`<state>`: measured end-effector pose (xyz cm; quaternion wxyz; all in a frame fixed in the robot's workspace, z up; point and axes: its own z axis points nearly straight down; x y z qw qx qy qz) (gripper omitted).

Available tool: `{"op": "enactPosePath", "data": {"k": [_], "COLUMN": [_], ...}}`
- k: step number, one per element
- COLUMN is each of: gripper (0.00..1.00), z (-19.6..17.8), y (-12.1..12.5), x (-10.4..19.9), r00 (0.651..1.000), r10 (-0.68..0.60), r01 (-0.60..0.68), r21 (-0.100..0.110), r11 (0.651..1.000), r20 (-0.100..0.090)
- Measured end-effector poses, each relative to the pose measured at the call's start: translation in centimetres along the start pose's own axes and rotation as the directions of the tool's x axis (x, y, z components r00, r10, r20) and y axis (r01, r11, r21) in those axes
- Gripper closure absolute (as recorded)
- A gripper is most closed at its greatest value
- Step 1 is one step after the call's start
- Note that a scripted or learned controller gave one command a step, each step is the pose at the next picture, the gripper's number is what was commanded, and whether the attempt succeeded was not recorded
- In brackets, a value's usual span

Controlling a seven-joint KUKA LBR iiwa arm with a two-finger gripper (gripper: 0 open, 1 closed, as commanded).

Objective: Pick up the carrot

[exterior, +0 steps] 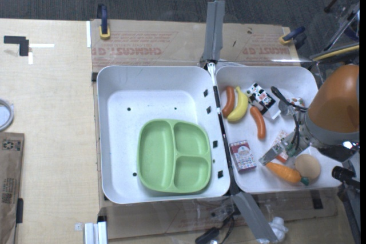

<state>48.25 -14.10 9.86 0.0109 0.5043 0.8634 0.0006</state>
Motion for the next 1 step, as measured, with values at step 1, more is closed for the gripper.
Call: {"op": "enactPosePath", "data": {"k": [1], "gripper": [0.0], "z": [0.04], "y": [-0.54], "x": [-0.8], "r00": [0.925], "r10": [-0.38], "r01": [0.38], "r21": [0.001], "r11": [0.925], "r20": [-0.003]}}
